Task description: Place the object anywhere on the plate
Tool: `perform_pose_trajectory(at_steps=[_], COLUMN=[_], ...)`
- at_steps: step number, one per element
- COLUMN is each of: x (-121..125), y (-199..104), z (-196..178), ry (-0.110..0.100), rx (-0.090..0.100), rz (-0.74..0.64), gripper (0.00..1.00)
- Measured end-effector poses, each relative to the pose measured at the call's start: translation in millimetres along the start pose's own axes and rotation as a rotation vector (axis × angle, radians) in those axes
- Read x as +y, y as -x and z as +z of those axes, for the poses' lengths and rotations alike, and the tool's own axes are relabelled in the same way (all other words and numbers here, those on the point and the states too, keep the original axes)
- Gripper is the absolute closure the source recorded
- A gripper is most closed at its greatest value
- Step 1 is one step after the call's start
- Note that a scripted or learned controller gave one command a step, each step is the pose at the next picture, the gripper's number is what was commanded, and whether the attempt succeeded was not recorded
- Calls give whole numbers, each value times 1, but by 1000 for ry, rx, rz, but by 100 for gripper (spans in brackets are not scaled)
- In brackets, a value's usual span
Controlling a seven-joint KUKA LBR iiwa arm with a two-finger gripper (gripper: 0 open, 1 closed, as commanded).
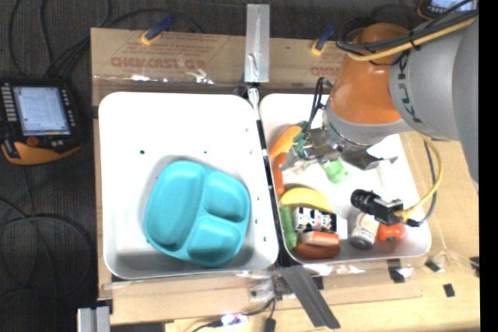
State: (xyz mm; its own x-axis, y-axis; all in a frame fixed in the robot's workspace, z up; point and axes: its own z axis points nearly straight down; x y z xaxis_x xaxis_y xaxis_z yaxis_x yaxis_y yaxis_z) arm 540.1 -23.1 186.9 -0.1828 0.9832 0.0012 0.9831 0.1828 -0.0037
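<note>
Camera view: we see the grey arm [436,82] with its orange band reaching from the right into the right bin [412,167], and the hand [305,153] is low over the left part of this bin. We cannot tell if the hand is apart or together, because the wrist covers it from above. Just left of the hand lies an orange carrot-like object [282,142], touching or almost touching it. Just right of the hand we see a small green piece [334,170]. Below the hand, nearer to us, lie a yellow banana [303,198], a small box with a picture [317,221], a dark red object [317,247] and a small bottle with a red cap [364,229]. Well to the left of the hand, in the left bin [124,128], the turquoise plate [198,211] with three compartments rests with nothing on it.
</note>
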Motion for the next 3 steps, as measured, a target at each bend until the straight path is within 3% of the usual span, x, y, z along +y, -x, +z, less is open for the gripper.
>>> perform_pose_trajectory(at_steps=[1,2,3], x=[-5,91,91], y=[-41,3,10], z=[5,-65,4], ry=[-1,3,1], rx=[0,-3,-4], rz=[93,-66,-45], gripper=[100,100,100])
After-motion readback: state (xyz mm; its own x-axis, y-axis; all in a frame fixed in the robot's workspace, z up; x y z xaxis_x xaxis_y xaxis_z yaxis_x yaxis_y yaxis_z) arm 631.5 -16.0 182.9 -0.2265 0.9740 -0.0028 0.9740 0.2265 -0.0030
